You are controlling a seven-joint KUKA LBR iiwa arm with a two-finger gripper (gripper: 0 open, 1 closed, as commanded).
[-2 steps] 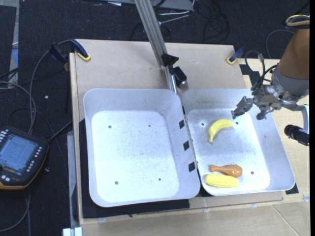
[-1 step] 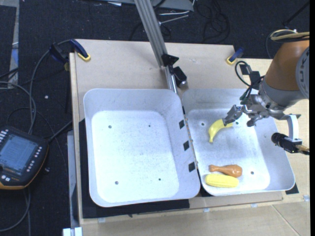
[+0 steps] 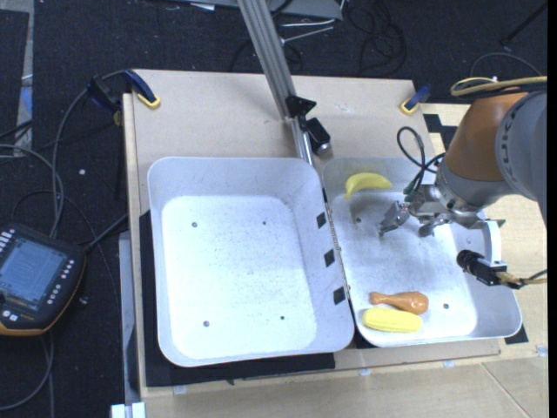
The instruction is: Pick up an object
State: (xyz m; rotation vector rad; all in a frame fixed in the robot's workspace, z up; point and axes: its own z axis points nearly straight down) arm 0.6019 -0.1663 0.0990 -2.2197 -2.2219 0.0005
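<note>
In the right bin (image 3: 452, 277) lie three objects. A yellow banana (image 3: 367, 183) rests near the bin's far edge. An orange-brown drumstick (image 3: 400, 300) lies near the front edge, with a yellow corn cob (image 3: 392, 320) just in front of it. My gripper (image 3: 402, 219) hangs over the middle of the right bin, to the right of and below the banana, fingers spread with nothing between them. The grey arm with its orange band (image 3: 483, 142) comes in from the right.
The left bin (image 3: 174, 190) lies beside the right one, with a raised divider rim between them. A slanted metal pole (image 3: 274, 55) rises from behind the bins. Clamps sit at the bench's back corners. A pendant lies on the floor at left.
</note>
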